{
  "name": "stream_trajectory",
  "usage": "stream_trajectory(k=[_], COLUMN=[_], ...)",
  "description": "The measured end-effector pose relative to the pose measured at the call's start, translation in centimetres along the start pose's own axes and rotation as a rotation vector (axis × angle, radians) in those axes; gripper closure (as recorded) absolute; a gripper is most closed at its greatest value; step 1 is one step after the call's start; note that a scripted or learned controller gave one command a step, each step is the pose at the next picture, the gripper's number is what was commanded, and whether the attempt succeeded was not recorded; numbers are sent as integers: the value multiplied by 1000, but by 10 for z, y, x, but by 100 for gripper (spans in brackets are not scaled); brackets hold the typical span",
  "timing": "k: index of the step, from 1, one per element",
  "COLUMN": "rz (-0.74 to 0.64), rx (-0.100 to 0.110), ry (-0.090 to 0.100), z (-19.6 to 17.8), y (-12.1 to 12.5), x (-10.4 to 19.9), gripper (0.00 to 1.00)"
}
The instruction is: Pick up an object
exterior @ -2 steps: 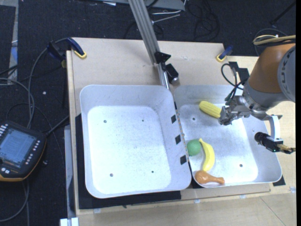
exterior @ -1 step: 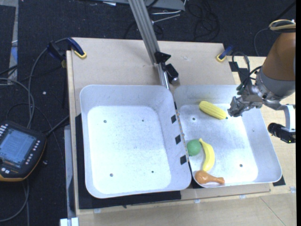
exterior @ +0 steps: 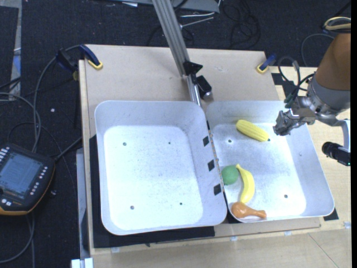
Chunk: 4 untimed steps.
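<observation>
In the right bin [exterior: 290, 166] lie a yellow corn cob [exterior: 252, 130] near the back, a yellow banana [exterior: 246, 184], a small green ball [exterior: 229, 175] touching the banana's left side, and an orange gourd-shaped toy [exterior: 247, 210] at the front rim. My gripper [exterior: 281, 127] hangs over the right bin's back part, just right of the corn cob and apart from it. Nothing shows between its tips, and its dark fingers are too small to read.
The left bin [exterior: 150, 166] sits beside the right one, sharing a raised middle rim with black tabs [exterior: 212, 163]. A slanted metal pole [exterior: 173, 32] rises from behind the bins. Clamps [exterior: 92, 57] mark the bench's back corners.
</observation>
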<state>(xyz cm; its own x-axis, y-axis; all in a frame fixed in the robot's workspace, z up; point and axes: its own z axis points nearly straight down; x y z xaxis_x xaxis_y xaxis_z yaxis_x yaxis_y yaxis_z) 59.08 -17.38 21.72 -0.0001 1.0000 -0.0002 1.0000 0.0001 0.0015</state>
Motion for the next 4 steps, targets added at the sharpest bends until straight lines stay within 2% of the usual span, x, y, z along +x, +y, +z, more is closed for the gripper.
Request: stream_trajectory(k=[1,3,4], rz=[-4,-5,-5], rx=[0,2,1], ry=[1,2,2], z=[-10,3,-14], y=[-6,4,5], x=[49,156,214], gripper=[100,100,100])
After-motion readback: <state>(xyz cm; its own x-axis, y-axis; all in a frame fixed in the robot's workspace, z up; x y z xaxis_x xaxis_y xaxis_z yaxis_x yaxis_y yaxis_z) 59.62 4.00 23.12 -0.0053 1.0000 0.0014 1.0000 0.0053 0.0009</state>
